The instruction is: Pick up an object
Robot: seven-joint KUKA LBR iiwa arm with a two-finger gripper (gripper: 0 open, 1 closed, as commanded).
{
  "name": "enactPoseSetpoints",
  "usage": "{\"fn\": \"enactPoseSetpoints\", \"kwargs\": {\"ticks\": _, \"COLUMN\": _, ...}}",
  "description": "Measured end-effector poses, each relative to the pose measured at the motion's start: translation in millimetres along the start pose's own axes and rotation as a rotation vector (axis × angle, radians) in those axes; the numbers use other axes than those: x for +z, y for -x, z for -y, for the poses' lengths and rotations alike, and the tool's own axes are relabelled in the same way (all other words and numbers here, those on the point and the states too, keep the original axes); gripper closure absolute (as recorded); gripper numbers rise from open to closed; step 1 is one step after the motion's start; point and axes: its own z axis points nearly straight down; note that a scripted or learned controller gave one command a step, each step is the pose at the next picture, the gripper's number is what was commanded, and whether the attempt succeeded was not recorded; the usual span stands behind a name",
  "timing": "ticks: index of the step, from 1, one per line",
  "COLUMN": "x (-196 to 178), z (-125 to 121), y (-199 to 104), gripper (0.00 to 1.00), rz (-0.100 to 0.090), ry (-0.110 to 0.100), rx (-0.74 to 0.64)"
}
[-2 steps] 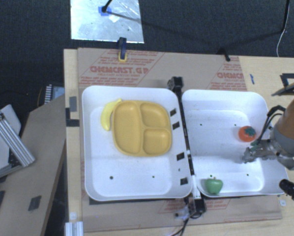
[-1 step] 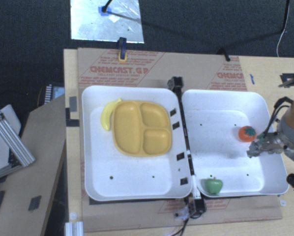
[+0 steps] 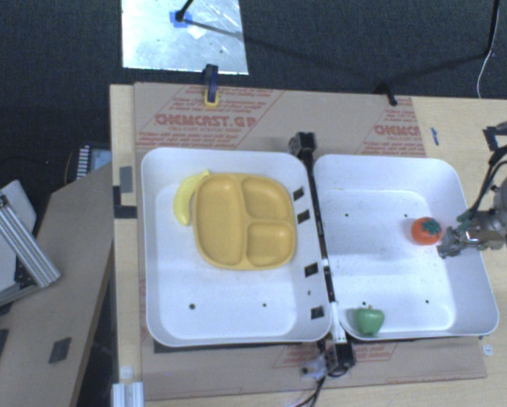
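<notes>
Counter [image 3: 126, 125] carried two bins. Hand [image 3: 454, 242] sat at right edge of frame, just beside tomato [image 3: 425, 231] in right bin [image 3: 389, 176]; grip state: can't tell. Looked like approach step; next needs fingers straddling tomato before closing.

In the left bin I saw a yellow divided plate [image 3: 242, 221] lying flat, with a yellow banana [image 3: 183, 197] tucked against its left edge. In the right bin an orange tomato [image 3: 425, 231] with a green top sat near the right wall, and a green apple [image 3: 369, 320] rested at the front-left corner.
</notes>
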Motion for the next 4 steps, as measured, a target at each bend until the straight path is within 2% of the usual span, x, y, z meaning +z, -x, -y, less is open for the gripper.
{"fn": "enactPoseSetpoints", "kwargs": {"ticks": 1, "x": -56, "z": 6, "y": -5, "gripper": 1.0, "rz": 0.0, "ry": -0.001, "rx": -0.001}}
{"fn": "enactPoseSetpoints", "kwargs": {"ticks": 2, "x": -54, "z": -9, "y": -62, "gripper": 1.0, "rz": -0.003, "ry": -0.004, "rx": -0.006}}
{"fn": "enactPoseSetpoints", "kwargs": {"ticks": 4, "x": -29, "z": -60, "y": -165, "gripper": 1.0, "rz": -0.004, "ry": -0.006, "rx": -0.005}}
